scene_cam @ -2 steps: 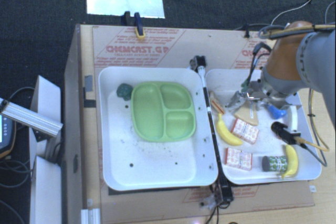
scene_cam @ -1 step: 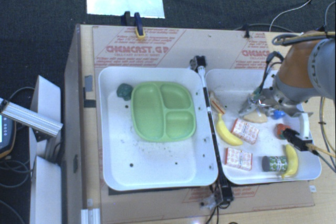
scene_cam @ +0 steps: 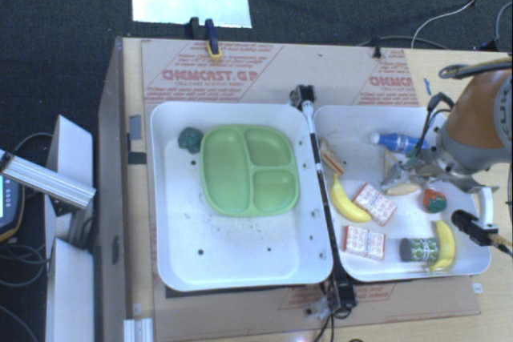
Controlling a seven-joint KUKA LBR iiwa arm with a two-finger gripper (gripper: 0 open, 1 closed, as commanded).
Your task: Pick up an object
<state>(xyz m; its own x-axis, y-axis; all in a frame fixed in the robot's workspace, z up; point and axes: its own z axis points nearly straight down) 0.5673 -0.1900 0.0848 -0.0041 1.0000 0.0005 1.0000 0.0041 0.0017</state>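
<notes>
Tool [scene_cam: 398, 179] above curved yellow banana [scene_cam: 348, 202]

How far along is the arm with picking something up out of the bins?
Nothing looks lifted yet. In hand: the gripper is down in the right bin, among a blue bottle, a banana and a red and green piece. I can't see anything between its fingers. Left: a clear grasp and a lift. The green tray lies in the left bin.

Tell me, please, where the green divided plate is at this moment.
In the camera view, the green divided plate lies in the left bin, in its upper middle part. A small dark green object sits just beside the plate's upper left corner.
</notes>
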